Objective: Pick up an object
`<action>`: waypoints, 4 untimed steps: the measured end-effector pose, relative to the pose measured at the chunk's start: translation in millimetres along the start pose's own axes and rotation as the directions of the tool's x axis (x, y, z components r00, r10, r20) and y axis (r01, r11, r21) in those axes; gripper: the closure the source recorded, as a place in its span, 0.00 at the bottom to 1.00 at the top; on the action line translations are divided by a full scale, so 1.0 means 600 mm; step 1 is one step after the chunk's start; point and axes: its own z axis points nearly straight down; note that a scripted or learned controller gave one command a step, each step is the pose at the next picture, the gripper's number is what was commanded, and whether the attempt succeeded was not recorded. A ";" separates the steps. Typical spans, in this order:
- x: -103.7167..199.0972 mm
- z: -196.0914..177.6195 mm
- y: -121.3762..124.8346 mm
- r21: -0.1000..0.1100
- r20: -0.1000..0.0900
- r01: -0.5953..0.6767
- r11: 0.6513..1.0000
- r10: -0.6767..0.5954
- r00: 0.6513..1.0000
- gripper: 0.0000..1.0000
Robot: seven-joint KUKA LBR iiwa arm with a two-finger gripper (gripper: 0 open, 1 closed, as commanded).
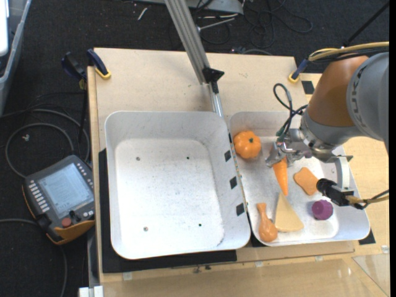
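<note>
In the right bin [352,231] lie several toy foods. An orange pumpkin [247,145] sits at the far left. A carrot [282,177] points toward the near side. Near it are a flat orange piece [305,180], a purple ball [322,210], a pale cheese wedge [288,214] and an orange gourd [266,225]. My gripper [281,154] hangs low over the carrot's upper end, right of the pumpkin. The wrist hides how the gripper meets the carrot.
The left bin [117,129] sits beside the right one, their rims meeting near the middle. A slanted metal pole [189,33] reaches down to the bins' far edge. The arm's grey and orange body [346,98] covers the right bin's far right corner.
</note>
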 end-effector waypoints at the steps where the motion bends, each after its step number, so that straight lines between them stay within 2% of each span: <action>1: -0.003 -0.101 -0.008 -0.002 0.000 0.001 1.000 -0.001 1.000 1.00; 2: -0.020 -0.193 -0.002 -0.002 0.001 0.001 1.000 -0.001 1.000 1.00; 3: 0.055 -0.197 0.021 0.002 -0.002 0.007 1.000 -0.007 1.000 1.00; 4: 0.145 -0.193 0.062 0.002 -0.002 0.008 1.000 -0.008 1.000 1.00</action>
